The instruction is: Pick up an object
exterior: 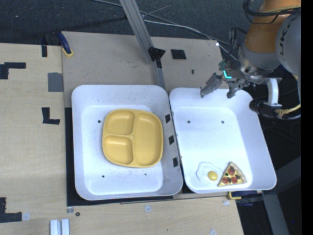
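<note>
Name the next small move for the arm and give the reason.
Probably travel toward the near corner of the right bin. The pincer hangs open over that bin's far edge with nothing between its fingers, while the fried egg and pizza slice lie side by side at the opposite end. It likely needs to get above one of them before descending.

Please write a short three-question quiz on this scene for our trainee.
1. True or false: the yellow tray lies in the right bin.
2. Which lies nearest the pizza slice? A) yellow tray B) fried egg C) gripper
3. Fill in: the gripper hangs over the right bin's ___ edge (far or near).

Key: 1. False, it lies in the left bin. 2. B. 3. Far.
</note>
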Robot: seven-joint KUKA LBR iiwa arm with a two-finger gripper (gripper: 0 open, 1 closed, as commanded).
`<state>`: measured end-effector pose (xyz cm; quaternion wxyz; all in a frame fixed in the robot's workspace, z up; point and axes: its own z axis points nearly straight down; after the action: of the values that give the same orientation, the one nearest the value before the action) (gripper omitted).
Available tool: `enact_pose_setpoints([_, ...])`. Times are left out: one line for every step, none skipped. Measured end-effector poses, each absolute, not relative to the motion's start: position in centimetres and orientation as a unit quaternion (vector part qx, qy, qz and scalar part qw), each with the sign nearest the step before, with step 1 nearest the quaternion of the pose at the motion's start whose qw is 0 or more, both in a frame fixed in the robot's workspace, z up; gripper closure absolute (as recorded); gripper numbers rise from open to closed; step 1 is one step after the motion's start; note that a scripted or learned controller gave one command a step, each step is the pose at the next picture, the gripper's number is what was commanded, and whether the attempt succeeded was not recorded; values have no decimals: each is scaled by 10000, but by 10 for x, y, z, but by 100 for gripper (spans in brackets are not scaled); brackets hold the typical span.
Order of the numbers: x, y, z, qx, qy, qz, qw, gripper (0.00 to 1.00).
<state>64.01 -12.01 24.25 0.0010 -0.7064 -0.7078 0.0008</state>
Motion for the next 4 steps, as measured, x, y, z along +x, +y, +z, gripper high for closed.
enact_pose_setpoints([640,-120,243,-7064,-7078,5,4,0])
enact_pose_setpoints([645,-114,195,-7064,-7078,21,13,0])
enact_pose_setpoints([646,-113,151,-7066,-7076,26,18,0])
enact_pose_setpoints([651,-119,93,-7067,-7075,29,20,0])
